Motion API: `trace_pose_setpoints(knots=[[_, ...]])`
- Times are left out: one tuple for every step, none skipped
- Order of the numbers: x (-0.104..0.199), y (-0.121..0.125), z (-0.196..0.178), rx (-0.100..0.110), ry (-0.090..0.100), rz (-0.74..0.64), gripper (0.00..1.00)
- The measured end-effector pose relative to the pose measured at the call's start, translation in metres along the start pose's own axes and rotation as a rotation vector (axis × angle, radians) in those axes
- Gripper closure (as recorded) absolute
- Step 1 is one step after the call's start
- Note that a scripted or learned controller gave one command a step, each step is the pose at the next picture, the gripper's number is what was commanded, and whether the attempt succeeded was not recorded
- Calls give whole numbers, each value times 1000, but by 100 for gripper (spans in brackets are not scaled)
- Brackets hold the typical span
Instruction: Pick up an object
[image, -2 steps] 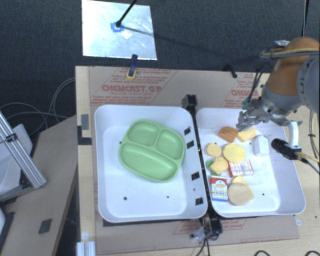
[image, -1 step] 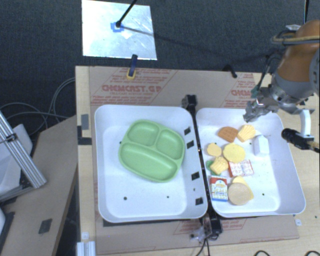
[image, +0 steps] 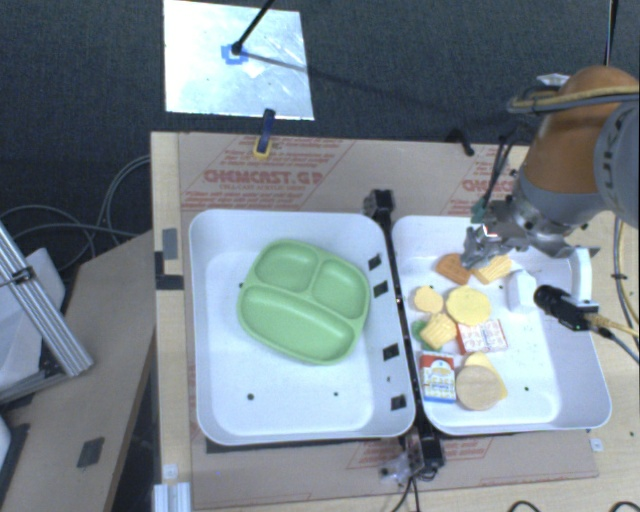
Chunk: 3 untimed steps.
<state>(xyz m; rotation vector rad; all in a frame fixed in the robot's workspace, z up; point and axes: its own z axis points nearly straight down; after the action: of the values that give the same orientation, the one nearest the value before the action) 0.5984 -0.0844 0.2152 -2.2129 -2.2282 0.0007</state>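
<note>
Several small toy foods crowd just below the hand (image: 484, 240); whether it is spread I cannot tell. Closing between the orange waffle-like piece (image: 453, 268) and pale yellow wedge (image: 493, 269) could nudge both aside.

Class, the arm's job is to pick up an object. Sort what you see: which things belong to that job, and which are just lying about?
Job:
gripper
toy food pieces
right bin

Lying about:
green divided plate
left bin
metal sheet
</note>
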Motion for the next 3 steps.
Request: trace_pose_setpoints(knots=[[49,-30,6,1,2,-2,100],[88,-62,10,2,1,-1,100],[123,-84,-5,0,1,-1,100]])
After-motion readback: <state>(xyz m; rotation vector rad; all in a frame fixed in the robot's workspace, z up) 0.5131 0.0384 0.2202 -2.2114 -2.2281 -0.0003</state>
